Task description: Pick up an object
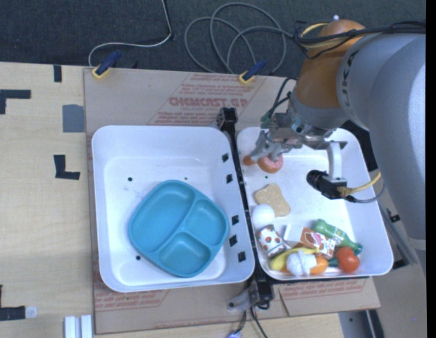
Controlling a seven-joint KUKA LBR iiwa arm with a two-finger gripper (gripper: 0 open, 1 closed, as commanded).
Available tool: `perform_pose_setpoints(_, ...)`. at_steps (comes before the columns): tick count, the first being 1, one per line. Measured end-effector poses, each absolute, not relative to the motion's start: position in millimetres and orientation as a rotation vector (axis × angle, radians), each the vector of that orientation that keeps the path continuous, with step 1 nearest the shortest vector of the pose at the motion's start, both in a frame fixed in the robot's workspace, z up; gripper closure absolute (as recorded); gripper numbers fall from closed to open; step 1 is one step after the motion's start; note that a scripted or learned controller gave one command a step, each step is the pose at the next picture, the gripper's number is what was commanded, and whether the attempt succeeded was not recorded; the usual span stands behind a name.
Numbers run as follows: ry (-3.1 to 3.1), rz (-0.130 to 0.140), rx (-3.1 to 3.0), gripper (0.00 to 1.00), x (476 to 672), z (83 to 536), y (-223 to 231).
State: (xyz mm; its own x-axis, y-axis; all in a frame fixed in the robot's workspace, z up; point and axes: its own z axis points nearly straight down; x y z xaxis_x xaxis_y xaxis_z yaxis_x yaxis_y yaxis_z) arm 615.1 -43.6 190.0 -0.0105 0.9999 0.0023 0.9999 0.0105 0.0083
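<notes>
A: Orange-red, round toy fruit point(271, 164) is lying at the right bin's point(367, 210) upper left, near the divider; the tool point(274, 148) is hovering directly over it.

B: Is the tool gripping it?

A: Its opening cannot be told.

B: Handling?

A: Probably light, hard, smooth plastic, liable to roll; pinching across its middle seems best. Being round, it is showing no clear long axis or heading.

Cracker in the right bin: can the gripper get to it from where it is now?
Probably yes. The cracker lies flat on bare bin floor with nothing on top of it, just below the gripper, which is over the same bin. The white egg sits close at its lower edge and might get nudged.
</notes>
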Motion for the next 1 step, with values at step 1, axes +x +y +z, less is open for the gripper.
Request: perform_pose_setpoints(1, 2.227, -0.004, 2.219, 1.00, 582.0, 183.9, 3.9)
